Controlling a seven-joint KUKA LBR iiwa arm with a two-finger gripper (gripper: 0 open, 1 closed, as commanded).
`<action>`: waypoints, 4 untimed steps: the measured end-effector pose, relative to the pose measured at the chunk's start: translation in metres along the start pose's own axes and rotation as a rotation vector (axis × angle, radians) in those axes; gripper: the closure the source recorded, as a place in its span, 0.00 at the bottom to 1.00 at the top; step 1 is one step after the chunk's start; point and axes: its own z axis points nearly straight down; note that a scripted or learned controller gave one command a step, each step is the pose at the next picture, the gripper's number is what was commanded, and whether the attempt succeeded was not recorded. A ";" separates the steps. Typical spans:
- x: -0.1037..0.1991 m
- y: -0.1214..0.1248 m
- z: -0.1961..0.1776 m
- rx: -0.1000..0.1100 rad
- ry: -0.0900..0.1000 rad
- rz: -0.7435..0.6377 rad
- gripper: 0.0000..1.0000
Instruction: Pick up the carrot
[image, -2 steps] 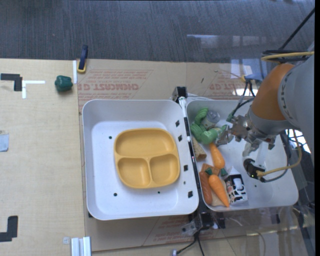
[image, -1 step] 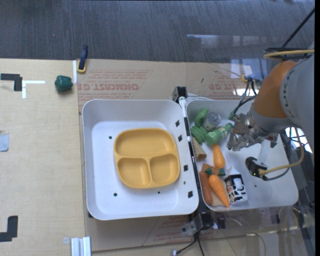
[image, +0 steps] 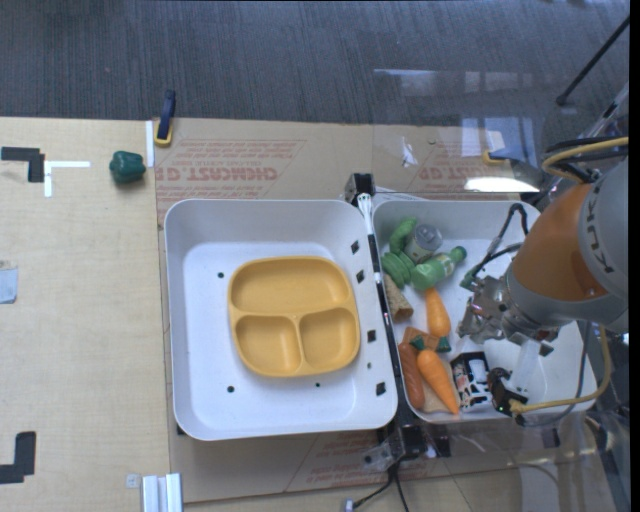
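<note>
Camera view: gripper (image: 480, 318) sits low in the right bin (image: 470, 212), just right of 1 carrot (image: 437, 313); finger opening cannot be told. 2 more carrots (image: 437, 378) lie at the bin's near left, beside a green toy pile (image: 415, 255) farther back. Left bin (image: 190, 330) holds a yellow 3-compartment tray (image: 294, 314).

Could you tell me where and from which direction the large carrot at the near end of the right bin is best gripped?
I would grip the large carrot across its thick middle, coming straight down. It lies flat on the right bin floor, slanting with its narrow tip toward the near rim. Fingers should close across its width. Another orange piece crowds its left, so clearance looks tight there. The hand sits just above right.
</note>
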 end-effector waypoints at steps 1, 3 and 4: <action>0.010 -0.013 -0.003 -0.014 0.006 0.515 1.00; 0.039 0.050 0.010 0.040 -0.027 0.784 0.00; 0.010 -0.015 0.007 0.038 -0.026 0.828 0.00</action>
